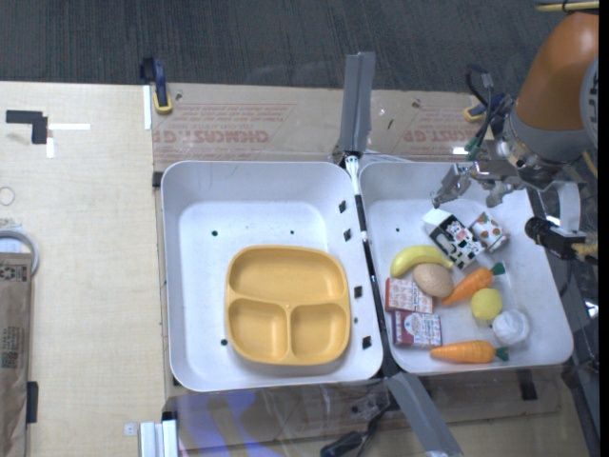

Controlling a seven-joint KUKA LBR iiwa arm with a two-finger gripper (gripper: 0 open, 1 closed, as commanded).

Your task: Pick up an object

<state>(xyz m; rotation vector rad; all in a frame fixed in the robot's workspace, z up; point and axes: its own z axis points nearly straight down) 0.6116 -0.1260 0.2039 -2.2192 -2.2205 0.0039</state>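
- End effector (pixel 473 184): fingers spread wide, holding nothing, above the right bin's (pixel 561 346) far edge.
- Nearest target: black-and-white carton (pixel 454 235), just below it, touching the patterned box (pixel 488 231).
- Descend vertically; straddle one carton alone, clear of the banana (pixel 417 258).

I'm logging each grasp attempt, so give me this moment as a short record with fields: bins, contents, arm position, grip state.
left bin: holds a yellow divided plate
right bin: banana, egg, two carrots, lemon, two small red cartons, black-and-white box
arm: over the right bin's far right corner
gripper: above the boxes, nothing visibly between its jaws
grip state: cannot tell
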